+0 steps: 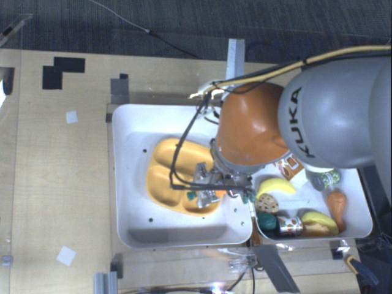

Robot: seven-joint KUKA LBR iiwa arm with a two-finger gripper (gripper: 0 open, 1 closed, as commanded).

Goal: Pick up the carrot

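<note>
- Right, starting on the left: the counter is bare pale wood with a few small marks, nothing to grab there.
- Next comes the left bin, holding a big yellow pepper-like thing, lobed and glossy, lying near its middle.
- Over that yellow piece's right edge hangs the gripper, under the orange band of the arm; from up here I cannot tell how wide the fingers stand or whether anything sits between them, the wrist covers too much.
- Across the divider, the right bin is crowded: a banana, a dark can, a yellow-green fruit.
- Far right, there's the carrot, orange, stubby, lying by the bin's right wall, well apart from the gripper.
- My read: it's over the wrong bin. To do this well it should lift clear of the divider, cross right, and come down along the carrot's narrow width, minding the fruit just beside it.
</note>
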